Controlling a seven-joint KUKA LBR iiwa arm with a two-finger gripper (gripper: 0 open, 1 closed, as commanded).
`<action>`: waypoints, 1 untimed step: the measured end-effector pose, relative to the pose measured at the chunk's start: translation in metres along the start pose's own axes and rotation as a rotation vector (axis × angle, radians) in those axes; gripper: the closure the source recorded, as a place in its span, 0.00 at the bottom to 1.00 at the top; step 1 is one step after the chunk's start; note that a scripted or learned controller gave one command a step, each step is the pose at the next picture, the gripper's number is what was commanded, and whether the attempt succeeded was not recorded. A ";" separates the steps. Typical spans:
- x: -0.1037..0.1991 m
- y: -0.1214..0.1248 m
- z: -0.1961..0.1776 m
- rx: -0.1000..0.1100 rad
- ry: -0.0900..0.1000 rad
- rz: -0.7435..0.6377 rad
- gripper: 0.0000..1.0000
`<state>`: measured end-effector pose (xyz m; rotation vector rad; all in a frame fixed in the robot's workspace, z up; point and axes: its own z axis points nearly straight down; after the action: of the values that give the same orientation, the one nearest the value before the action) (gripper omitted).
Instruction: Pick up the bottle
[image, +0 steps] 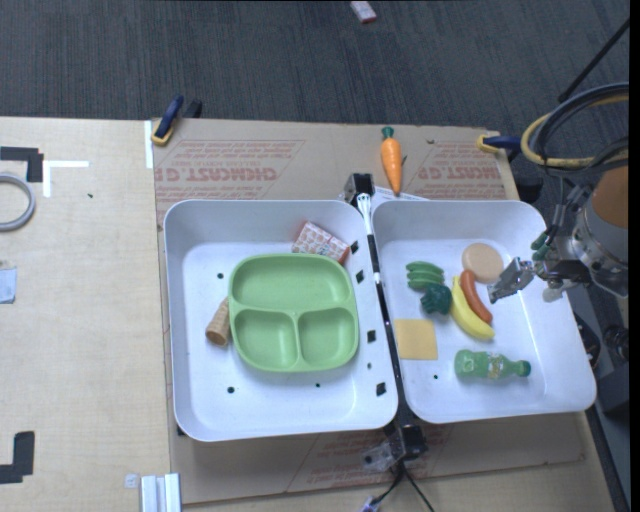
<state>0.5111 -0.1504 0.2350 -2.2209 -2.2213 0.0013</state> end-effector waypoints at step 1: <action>0.000 0.001 -0.009 -0.001 -0.001 0.000 1.00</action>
<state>0.5116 -0.1506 0.2445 -2.2221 -2.2217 0.0017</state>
